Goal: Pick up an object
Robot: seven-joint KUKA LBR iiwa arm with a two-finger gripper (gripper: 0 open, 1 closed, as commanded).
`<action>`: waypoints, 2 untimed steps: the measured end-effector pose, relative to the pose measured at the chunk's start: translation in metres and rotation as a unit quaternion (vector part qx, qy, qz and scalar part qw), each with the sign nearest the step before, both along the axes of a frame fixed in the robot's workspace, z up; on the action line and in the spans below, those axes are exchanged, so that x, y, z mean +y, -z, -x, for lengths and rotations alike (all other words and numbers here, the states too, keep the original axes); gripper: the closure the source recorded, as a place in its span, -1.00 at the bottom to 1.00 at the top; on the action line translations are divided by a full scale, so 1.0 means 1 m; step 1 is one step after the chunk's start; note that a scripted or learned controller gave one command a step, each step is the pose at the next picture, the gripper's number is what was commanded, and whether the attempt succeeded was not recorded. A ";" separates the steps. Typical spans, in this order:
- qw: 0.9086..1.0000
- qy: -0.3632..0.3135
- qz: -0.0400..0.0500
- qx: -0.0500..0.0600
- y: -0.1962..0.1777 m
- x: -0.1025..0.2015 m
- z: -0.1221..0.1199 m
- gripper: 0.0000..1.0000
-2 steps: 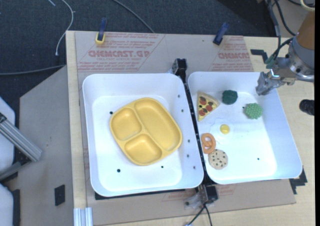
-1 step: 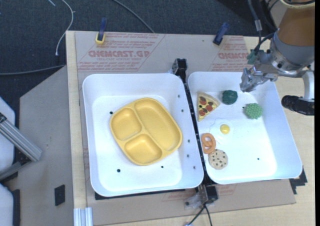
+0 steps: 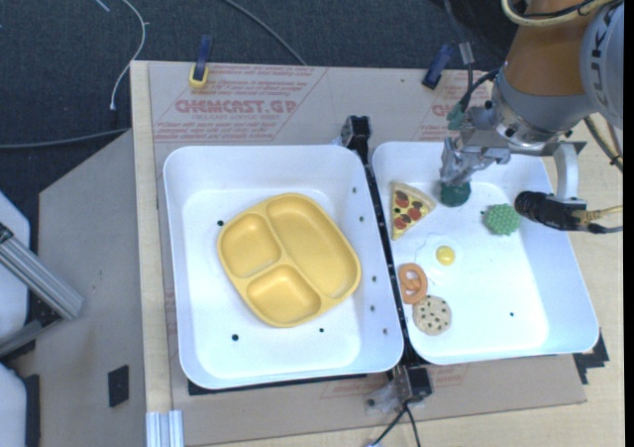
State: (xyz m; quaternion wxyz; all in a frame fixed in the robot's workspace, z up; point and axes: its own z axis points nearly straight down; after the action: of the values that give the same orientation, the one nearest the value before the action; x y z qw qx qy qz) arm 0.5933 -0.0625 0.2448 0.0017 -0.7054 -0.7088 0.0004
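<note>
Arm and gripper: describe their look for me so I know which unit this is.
The arm is grey with a wide orange band above the wrist, ringed by a yellowish cable. The gripper is grey metal, narrow, with thin dark cables running along the wrist beside it.

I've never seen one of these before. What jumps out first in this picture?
Probably the yellow tray with three compartments, sitting in the left bin. Next, the grey and orange arm reaching in from the right, its gripper down over a dark green object in the right bin. Toy food lies nearby: a pizza slice, egg, pretzel and cookie.
</note>
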 end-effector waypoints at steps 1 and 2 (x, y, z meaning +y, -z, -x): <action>1.000 0.000 0.000 -0.002 -0.006 0.052 -0.006 1.00; 1.000 0.001 0.001 0.000 0.001 0.095 -0.007 1.00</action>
State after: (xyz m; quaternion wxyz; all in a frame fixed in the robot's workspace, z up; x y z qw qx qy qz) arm 0.6003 0.0326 0.2436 0.0010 -0.7061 -0.7081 0.0005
